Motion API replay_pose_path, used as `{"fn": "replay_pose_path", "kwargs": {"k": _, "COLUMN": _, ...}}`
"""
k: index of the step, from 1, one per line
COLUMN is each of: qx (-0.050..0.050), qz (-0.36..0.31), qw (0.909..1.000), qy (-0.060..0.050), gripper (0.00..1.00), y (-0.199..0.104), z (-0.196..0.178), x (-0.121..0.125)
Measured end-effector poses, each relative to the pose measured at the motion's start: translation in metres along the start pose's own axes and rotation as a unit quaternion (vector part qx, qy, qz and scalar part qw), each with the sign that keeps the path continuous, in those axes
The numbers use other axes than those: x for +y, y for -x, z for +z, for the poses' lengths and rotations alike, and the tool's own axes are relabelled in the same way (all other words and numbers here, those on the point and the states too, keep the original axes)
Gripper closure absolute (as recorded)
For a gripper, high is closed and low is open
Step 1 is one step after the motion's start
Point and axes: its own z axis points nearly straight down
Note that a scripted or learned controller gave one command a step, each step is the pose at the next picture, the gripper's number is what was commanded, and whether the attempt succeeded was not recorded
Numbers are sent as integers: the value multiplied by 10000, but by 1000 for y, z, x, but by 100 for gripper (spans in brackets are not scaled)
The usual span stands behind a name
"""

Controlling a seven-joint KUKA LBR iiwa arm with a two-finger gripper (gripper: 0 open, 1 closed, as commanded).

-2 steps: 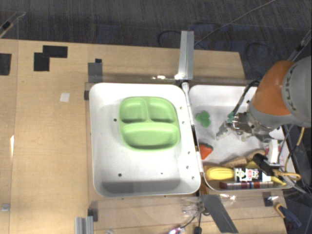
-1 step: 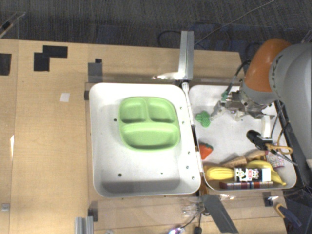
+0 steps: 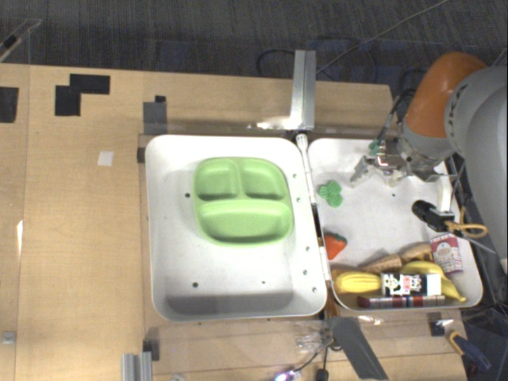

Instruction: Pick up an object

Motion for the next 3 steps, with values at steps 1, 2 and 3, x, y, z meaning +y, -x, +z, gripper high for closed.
{"fn": "replay_pose_path", "kwargs": {"k": 1, "qx": 3, "qz": -57, "qw": 10000, "qy": -8, "gripper": 0, "y": 46, "z": 1, "x": 19}}
{"fn": "replay_pose_path", "kwargs": {"k": 2, "qx": 3, "qz": -718, "qw": 9974, "qy": 0, "gripper": 0, "y": 44, "z": 0, "x": -12}}
{"fn": "replay_pose_path", "kwargs": {"k": 3, "qx": 7, "qz": -1176, "qw": 9931, "qy": -10, "gripper": 0, "y": -10, "z": 1, "x": 18}}
